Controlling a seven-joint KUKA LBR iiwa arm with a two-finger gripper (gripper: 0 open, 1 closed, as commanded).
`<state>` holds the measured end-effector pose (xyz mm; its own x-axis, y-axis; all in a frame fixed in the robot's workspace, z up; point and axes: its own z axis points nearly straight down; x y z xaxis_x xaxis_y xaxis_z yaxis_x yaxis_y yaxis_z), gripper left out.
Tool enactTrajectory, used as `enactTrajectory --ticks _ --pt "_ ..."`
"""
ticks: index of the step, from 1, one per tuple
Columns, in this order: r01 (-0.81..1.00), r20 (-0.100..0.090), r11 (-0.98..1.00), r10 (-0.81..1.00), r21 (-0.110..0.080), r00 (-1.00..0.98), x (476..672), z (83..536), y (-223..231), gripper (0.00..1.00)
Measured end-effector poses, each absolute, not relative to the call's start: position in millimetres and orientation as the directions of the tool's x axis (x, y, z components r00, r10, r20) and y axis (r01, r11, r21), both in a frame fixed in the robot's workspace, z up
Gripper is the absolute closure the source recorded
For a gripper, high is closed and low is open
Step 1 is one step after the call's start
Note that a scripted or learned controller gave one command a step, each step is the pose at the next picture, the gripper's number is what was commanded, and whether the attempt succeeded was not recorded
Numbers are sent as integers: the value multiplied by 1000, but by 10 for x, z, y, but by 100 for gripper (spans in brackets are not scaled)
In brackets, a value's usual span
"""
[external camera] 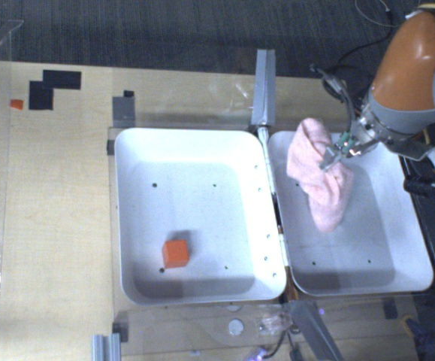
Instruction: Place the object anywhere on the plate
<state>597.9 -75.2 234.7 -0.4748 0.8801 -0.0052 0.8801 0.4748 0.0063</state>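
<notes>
- The pink cloth (pixel 321 173) is lying bunched in the right bin (pixel 386 269), against its left wall, with its upper folds gathered towards the arm (pixel 409 66).
- The jaws are being pressed into the cloth's upper right edge; whether they are clenched on a fold or released cannot be told (the tips are too small and half buried in fabric).
- The step in hand is being judged as the securing and lifting of the cloth, so a straight, slow rise is being advised. That way the hanging tail is being drawn clear of the bin wall rather than dragged over it.
- The grip is best being checked early in the lift: limp fabric held by a thin fold is likely to slip.
- Which surface is being counted as the plate cannot be told. If the left bin (pixel 142 201) is being meant, the divider between the bins (pixel 273 194) is being crossed with height to spare.
- The orange block (pixel 176 253) is sitting near the left bin's front-left area, well apart from the cloth, and is best being avoided on release.
</notes>
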Motion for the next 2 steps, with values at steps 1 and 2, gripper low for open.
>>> enactTrajectory --ticks 1,2 --pt "877 -2 480 877 3 -480 6004 2240 -729 100" --pt "617 -4 787 617 4 -787 5827 2329 -204 100"
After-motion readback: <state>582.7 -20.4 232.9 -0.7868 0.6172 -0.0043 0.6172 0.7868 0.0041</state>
